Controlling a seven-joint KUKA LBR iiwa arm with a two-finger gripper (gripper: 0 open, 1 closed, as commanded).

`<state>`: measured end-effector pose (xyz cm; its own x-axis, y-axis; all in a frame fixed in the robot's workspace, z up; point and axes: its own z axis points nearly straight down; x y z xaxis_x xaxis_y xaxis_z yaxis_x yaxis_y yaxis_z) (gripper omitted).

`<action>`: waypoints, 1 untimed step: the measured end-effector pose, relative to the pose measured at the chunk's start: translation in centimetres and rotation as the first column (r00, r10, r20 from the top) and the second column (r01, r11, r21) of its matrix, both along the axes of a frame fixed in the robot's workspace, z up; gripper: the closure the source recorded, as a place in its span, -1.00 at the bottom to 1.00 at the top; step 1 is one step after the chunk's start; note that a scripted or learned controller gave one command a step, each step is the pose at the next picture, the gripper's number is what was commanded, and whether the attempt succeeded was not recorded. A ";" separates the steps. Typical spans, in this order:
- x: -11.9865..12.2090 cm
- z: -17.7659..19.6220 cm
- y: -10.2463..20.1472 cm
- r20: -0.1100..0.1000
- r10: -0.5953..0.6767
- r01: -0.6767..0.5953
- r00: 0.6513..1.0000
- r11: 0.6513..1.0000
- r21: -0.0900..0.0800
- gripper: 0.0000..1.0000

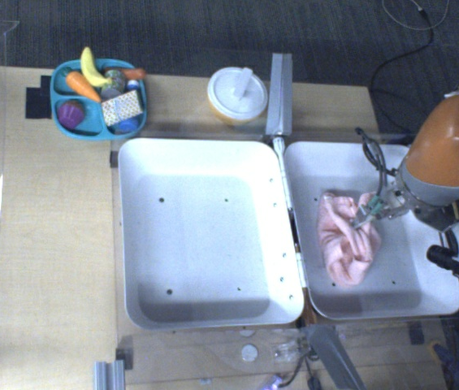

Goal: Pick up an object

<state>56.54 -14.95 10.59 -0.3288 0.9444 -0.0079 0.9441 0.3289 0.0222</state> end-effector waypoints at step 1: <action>-4.0 2.5 -0.8 -0.016 0.089 -0.089 0.996 0.996 -0.001 1.00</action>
